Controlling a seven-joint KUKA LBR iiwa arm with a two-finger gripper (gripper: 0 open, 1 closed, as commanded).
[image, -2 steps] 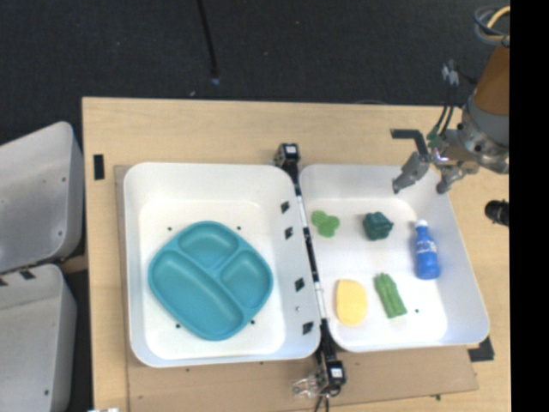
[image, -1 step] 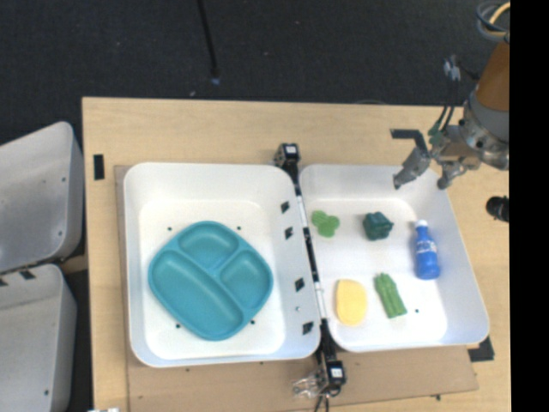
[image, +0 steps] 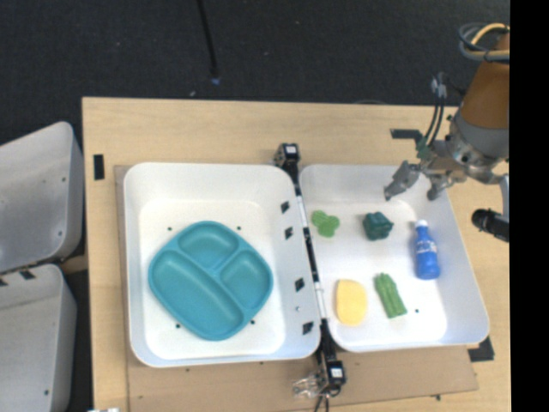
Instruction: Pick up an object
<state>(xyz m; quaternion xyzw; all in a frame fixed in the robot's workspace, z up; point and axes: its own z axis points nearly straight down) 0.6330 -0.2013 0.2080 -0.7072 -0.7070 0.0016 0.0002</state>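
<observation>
My gripper (image: 418, 185) hangs open over the far right corner of the right bin (image: 446, 333), with nothing between its fingers. Below it in that bin lie a dark teal lump (image: 377, 226), a blue bottle with a white cap (image: 425, 250), a light green piece (image: 325, 223), a yellow piece (image: 350, 302) and a green ridged piece (image: 389, 296). The teal lump sits a little down and to the left of the fingertips, the bottle just below them.
The left bin (image: 137, 230) holds a teal divided plate (image: 211, 277). A black-clipped divider (image: 302, 239) runs between the bins. The grey arm with its orange band (image: 487, 101) comes in from the right. Wooden bench (image: 103, 136) surrounds both bins.
</observation>
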